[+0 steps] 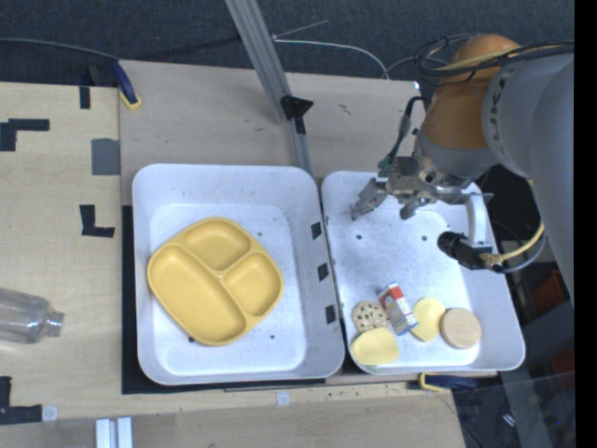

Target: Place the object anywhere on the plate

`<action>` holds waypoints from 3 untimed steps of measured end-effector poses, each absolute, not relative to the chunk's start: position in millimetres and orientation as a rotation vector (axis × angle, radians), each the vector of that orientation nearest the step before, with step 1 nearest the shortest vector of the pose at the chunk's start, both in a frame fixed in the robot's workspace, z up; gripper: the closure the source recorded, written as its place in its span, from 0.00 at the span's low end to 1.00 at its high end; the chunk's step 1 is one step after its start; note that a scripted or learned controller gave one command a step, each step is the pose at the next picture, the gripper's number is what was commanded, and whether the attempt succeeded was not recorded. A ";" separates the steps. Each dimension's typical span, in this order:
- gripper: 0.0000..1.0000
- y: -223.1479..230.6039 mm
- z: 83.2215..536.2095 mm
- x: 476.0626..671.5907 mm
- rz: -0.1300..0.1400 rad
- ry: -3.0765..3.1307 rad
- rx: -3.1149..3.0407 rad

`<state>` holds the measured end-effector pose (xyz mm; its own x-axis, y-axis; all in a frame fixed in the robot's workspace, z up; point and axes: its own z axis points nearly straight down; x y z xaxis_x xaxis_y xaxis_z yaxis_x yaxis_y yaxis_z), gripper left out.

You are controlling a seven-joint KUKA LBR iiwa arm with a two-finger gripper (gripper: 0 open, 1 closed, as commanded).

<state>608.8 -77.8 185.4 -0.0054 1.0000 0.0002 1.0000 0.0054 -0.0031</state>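
Fingers spread open, holding nothing, over right bin's far edge; cookie cluster sits at near edge, yellow plate waiting.

A pale wooden worktop fills the left and middle of the frame, marked with black tape pieces at the left. Dark carpet-like floor, perhaps, runs across the top. A grey metal post slants from upper centre.

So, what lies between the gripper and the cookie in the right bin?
In the camera view, only bare white bin floor lies between the gripper and the cookie.
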 end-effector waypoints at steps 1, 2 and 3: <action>0.00 -79.9 188.2 607.8 0.001 -2.223 -2.219; 0.00 -75.1 188.3 620.5 -0.001 -2.223 -2.219; 0.00 91.5 188.2 661.7 -0.003 -2.230 -2.209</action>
